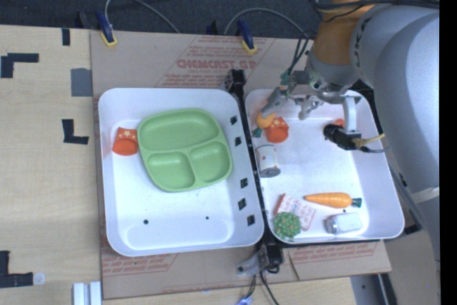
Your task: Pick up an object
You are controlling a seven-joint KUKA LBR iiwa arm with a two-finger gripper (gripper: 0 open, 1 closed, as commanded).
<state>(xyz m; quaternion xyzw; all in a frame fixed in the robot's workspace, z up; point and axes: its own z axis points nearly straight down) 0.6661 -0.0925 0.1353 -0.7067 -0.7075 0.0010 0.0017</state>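
Bench, right bin: gripper spread open beside orange cup (nothing held); approach step, you lower, close next.

In the right bin, the hand hangs over the far left corner, just above an orange cup. Nearer than the cup lie a can, carrot and green ball.

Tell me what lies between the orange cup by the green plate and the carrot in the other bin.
In the camera view, between the orange cup and the carrot lie the green plate, the bins' black middle divider, and bare white floor of the right bin.
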